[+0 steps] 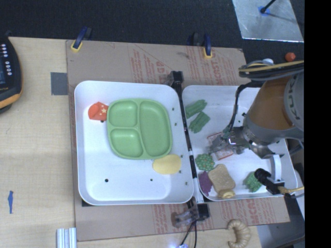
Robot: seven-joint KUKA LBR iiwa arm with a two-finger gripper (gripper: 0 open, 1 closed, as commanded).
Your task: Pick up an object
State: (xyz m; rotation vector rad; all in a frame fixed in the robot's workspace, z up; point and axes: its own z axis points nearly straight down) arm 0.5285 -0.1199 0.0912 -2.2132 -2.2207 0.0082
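Nearest me, tan sponge block (221, 179) lies in right white bin (217, 93), ungrasped. My gripper (223, 148) hovers low above; I cannot tell the jaws' state.

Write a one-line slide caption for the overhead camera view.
KUKA arm's gripper low in the right bin among toy foods; green divided plate in the left bin.

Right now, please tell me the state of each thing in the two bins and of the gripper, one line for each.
green divided plate: flat in the left bin, compartments bare.
red piece: beside the plate's left edge.
yellow piece: at the plate's lower right corner.
two green pods: lying in the right bin.
tan block: lying near the right bin's front.
gripper: low in the right bin.
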